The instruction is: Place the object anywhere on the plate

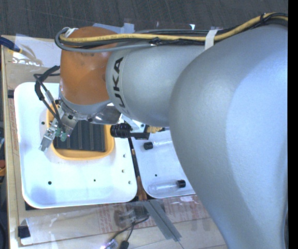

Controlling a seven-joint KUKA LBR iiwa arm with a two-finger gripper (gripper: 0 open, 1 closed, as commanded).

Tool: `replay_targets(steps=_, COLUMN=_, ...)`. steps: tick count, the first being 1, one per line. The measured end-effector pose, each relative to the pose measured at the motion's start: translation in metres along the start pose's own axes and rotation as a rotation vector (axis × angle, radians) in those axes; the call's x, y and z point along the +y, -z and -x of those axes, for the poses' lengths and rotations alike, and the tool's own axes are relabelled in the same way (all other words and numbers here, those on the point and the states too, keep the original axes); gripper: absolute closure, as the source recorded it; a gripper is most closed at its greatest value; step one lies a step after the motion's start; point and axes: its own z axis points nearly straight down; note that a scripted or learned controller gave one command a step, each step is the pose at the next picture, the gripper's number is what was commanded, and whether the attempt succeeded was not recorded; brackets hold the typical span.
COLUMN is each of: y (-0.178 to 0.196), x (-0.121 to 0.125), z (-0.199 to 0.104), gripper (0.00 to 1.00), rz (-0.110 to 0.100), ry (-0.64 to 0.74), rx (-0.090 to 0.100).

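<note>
**Arm over the left bin, hand low beside the yellow plate**

The grey arm [211, 113] reaches across both bins, its orange band [84, 66] above the left bin [76, 191]. The hand [50, 139] hangs at the left edge of a yellow plate [86, 153] with a dark ribbed centre; I cannot tell its state. A small dark object [180, 183] lies in the right bin [164, 170], well apart from the plate.
</note>
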Motion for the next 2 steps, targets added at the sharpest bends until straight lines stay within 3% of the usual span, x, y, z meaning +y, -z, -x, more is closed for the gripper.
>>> replay_targets(steps=1, y=0.018, x=0.0, z=-0.068, gripper=0.0, rz=0.0, ry=-0.1, rx=0.0)
replay_targets(steps=2, y=0.01, x=-0.035, z=0.007, gripper=0.0, rz=0.002, ry=0.207, rx=-0.003)
